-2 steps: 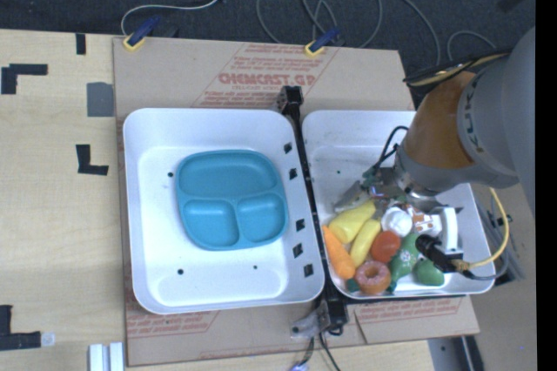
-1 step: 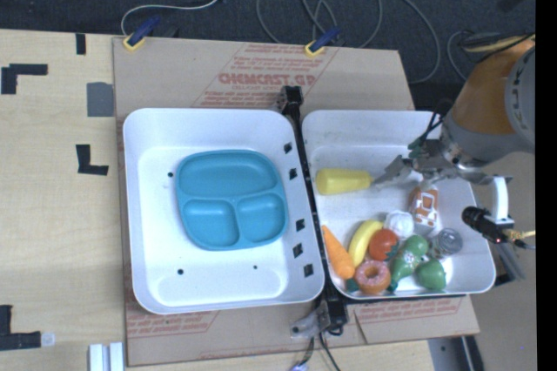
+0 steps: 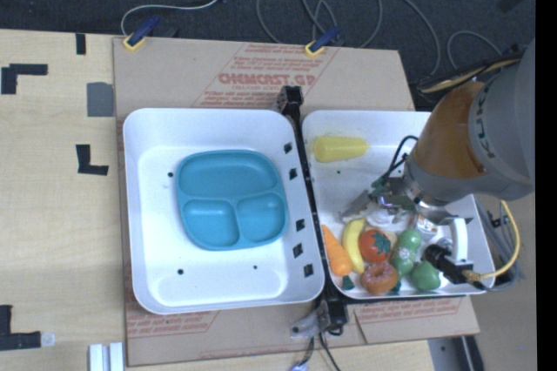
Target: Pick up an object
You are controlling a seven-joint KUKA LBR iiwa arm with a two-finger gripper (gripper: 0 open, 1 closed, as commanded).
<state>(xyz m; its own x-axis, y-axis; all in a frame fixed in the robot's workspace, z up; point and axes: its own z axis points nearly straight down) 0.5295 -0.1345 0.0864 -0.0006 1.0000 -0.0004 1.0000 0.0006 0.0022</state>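
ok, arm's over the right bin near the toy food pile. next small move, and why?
Probably lower straight down onto the tomato. The gripper hangs just above the pile at the right bin's near end, nothing visibly between its fingers, and the tomato lies closest beneath. The corn sits apart, farther away.

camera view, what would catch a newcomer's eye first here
Probably the bright blue divided tray, lying alone in the left bin. Next, the heap of toy food crowded at the near end of the right bin, with the grey arm's gripper low over it and a yellow piece apart at the far end.
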